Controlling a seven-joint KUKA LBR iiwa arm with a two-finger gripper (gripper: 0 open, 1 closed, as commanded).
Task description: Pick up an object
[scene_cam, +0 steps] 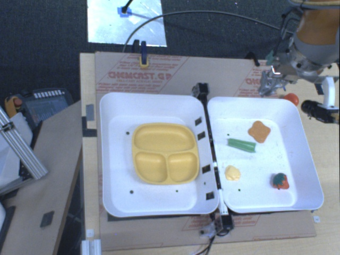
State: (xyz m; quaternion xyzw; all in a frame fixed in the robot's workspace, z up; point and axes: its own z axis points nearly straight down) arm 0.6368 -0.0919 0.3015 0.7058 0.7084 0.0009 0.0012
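The table (175, 68) holds two white bins side by side. The left bin (114, 142) has a big yellow tray (163, 153) with three sections in it. The right bin (297, 147) has four small toy foods that the arm could pick. The arm (319, 20) sits high at the far right corner, and its tool (269, 84) hangs just past the far edge of the right bin, above the table, not over any toy. I cannot tell if the tool is apart or together, because it is small and blurry there. A green bean-shaped stick (241, 145) lies near the middle of the right bin. An orange-brown lump (259, 131) sits just beside it, toward the far side. A red and green toy, maybe a strawberry (280, 180), sits near the right wall. A small pale yellow piece (232, 172) lies near the left wall. What could go wrong: the tool may come down on the bin's rim, since it is so close to it. The toys are small and low, so the tool could close on air or push one away. The one by the wall may be hard to reach.
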